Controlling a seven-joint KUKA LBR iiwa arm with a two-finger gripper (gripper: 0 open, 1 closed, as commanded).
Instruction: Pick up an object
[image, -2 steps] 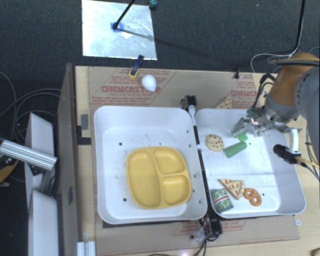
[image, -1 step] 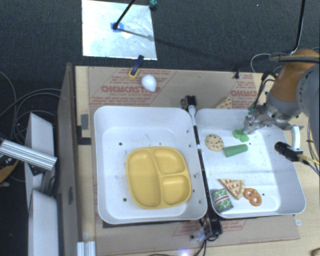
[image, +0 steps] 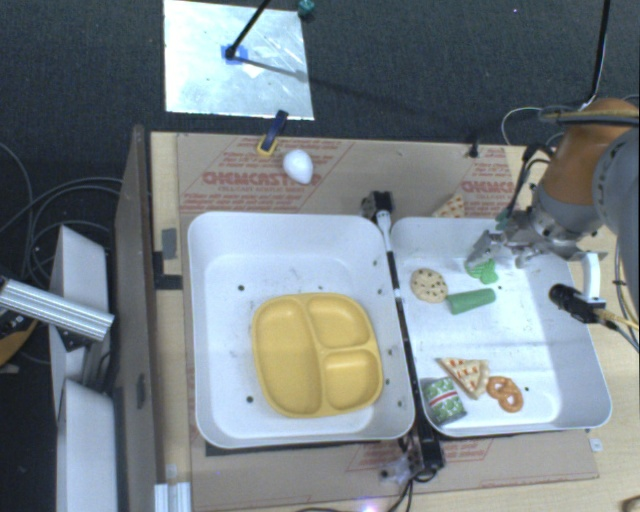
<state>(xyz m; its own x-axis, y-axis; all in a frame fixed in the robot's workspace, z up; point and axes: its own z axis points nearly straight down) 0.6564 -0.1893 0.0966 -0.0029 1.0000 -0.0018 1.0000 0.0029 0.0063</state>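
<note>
The gripper sits low in the right bin, at its upper part, with a small green piece directly under its fingers; whether the jaws clamp it or merely straddle it cannot be told. A green cylinder and a cookie lie just beside. A pizza slice, a pretzel and a can rest well apart, nearer the front wall. The yellow divided plate occupies the left bin.
</note>
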